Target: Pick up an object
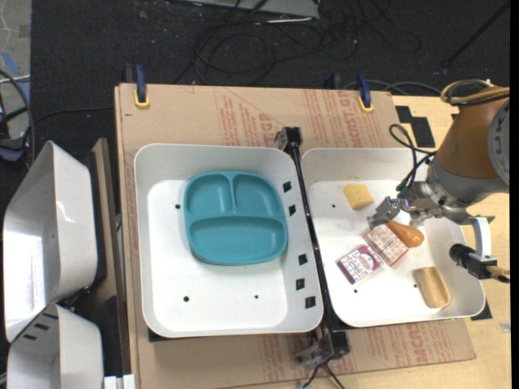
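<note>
The right bin (pixel 324 168) holds several small objects. A yellow block (pixel 358 195) lies toward its back. An orange sausage-shaped piece (pixel 406 234) rests against a pink packet (pixel 388 245), with a purple packet (pixel 359 263) just left of them. A tan bun-shaped piece (pixel 432 287) lies near the front right corner. My gripper (pixel 395 209) hangs low over the bin, right above the orange piece and to the right of the yellow block. Nothing is visibly held in it.
The left bin (pixel 154 241) holds a teal divided plate (pixel 235 217). A black divider with clips (pixel 306 241) runs between the bins. The arm's orange band and grey wrist (pixel 470 152) overhang the right bin's back right corner. Blue and yellow clamps sit on the bench's far edge.
</note>
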